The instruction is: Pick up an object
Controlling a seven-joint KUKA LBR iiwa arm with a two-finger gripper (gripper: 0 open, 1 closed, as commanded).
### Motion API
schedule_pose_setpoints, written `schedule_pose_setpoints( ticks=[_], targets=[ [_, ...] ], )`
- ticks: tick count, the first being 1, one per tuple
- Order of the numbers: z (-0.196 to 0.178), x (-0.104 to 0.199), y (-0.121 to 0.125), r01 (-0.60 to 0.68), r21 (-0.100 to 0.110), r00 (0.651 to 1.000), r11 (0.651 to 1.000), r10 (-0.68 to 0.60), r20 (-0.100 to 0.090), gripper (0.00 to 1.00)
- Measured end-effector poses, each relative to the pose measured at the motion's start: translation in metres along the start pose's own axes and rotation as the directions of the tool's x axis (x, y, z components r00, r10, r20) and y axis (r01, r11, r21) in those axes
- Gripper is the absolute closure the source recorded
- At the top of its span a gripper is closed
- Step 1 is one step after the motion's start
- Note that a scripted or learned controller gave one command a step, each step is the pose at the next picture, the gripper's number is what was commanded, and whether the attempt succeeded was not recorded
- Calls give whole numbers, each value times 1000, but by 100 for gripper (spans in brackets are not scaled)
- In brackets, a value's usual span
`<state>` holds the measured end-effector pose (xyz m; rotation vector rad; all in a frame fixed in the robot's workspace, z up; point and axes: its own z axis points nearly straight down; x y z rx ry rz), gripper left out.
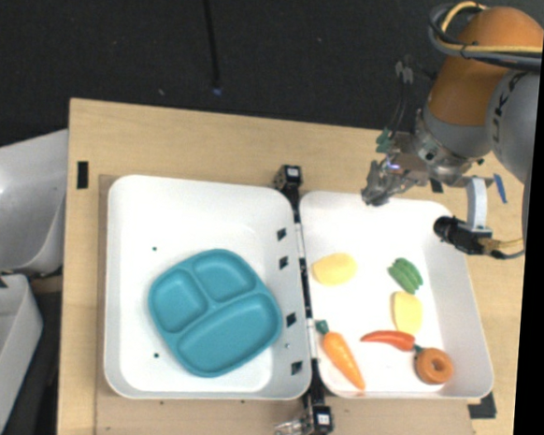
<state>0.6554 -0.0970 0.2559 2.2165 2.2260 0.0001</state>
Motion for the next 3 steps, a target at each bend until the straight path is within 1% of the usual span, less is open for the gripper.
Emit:
schedule_pose_setpoints(
  ticks=[2, 3],
  targets=[
    [22, 100, -19, 1, 1, 1000, 1000, -1, -1, 100],
    [8, 148, -25, 2, -2, 1000, 1000, -2, -2, 100]
  ],
)
